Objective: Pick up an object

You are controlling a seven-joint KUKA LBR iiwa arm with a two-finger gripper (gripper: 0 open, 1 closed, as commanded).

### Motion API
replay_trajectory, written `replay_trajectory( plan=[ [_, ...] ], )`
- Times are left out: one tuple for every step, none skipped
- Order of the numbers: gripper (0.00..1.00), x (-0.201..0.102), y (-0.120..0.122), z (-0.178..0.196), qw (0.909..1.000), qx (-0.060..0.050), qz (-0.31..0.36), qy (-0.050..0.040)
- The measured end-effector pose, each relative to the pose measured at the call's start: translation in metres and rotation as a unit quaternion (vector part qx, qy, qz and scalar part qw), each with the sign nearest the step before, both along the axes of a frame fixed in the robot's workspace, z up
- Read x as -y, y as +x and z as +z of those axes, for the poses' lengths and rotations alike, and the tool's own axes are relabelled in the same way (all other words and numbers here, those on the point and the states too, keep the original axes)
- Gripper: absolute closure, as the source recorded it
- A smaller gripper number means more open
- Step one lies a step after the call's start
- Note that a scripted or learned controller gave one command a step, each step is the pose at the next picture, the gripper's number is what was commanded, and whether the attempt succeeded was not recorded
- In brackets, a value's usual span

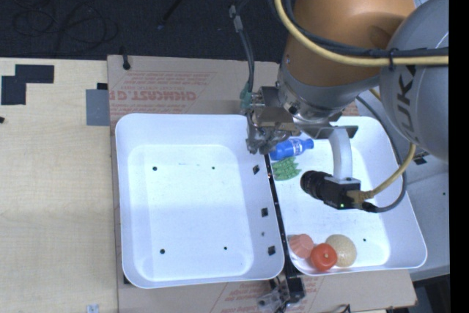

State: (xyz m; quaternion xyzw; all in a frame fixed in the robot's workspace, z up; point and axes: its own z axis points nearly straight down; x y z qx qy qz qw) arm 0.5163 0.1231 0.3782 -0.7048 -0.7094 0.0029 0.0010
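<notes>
The pick looks unfinished: the grey two-finger gripper hangs low over the right white bin, right beside a small blue plastic bottle and a green leafy piece, its grip impossible to tell, nothing visibly lifted.

Grey arm with orange band, looped by yellow cable.

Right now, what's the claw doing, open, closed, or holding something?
Claw: cannot be told; it sits low beside the blue bottle in the right bin.
</notes>
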Motion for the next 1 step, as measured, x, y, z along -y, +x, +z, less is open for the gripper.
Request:
replay_trajectory(
  plan=[
    [1.0,-0.0478,-0.0249,-0.0625,1.0,-0.003,-0.001,0.0004]
  ],
)
